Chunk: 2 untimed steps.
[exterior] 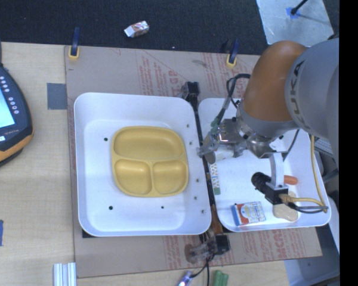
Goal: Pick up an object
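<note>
1. My end effector (pixel 218 143) hangs over the right bin's (pixel 307 220) left edge; whether it is spread, I cannot tell.
2. Reach step: nothing gripped. The small carton (pixel 249 213) lies lower right; I must descend on it.

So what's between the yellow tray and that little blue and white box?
In the camera view, bare white floor of the left bin, then the two bins' touching rims, lie between the yellow tray and the box, which sits in the right bin.
</note>
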Tool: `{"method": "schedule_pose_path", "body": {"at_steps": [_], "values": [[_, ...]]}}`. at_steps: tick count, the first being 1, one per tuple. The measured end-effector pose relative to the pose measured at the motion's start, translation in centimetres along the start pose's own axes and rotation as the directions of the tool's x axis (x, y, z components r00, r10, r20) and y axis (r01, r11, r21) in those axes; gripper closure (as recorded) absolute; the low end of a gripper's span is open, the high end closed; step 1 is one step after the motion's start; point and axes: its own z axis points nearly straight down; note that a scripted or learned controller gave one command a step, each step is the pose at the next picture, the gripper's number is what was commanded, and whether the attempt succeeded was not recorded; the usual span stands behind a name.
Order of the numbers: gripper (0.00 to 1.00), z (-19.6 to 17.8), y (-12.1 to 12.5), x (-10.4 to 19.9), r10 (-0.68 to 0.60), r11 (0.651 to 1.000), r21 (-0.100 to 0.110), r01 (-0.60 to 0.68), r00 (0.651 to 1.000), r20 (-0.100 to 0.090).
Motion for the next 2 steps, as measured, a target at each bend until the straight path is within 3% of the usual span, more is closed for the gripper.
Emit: {"method": "schedule_pose_path", "body": {"at_steps": [1,2], "values": [[1.0,-1.7,-6.2,7.6,-0.002,1.0,0.004,0.002,1.0,0.002],[1.0,-4.2,-4.2,2.9,0.004,1.0,0.002,-0.004,1.0,0.002]]}}
